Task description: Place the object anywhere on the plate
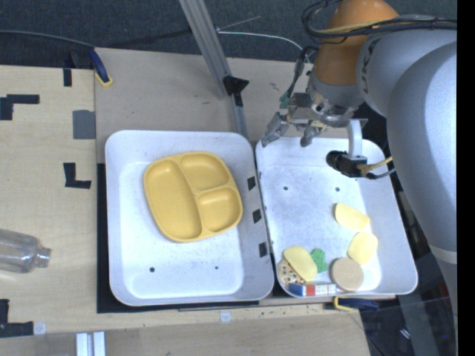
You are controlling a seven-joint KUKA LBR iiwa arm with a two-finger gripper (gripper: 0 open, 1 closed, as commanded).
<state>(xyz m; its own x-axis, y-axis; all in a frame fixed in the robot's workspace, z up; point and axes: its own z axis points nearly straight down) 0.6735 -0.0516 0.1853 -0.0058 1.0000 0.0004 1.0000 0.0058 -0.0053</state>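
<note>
Pale wooden bench boards (pixel 171 95) run under your two shallow white bins, with dark carpet beyond the far edge and black tape marks on the left part of the boards. You can see the left bin (pixel 130 273) carrying a yellow divided plate (pixel 193 195), which has three compartments and lies toward the bin's far half, none of them holding anything. Your right bin (pixel 297 191) holds the loose pieces, all gathered at its near right corner: a pale yellow piece (pixel 352 216), a second pale yellow piece (pixel 363 248) just beneath it, a round tan disc (pixel 346 274), a yellow block (pixel 300 262) and a small green item (pixel 318 258) wedged beside that block. Look at the gripper (pixel 289 130): it hangs over the far left corner of the right bin, well apart from those pieces, its fingers spread and nothing between them. A clear plastic bottle (pixel 21 251) lies on its side at the bench's left edge, and a grey metal rail (pixel 208 39) slants across the far side.
</note>
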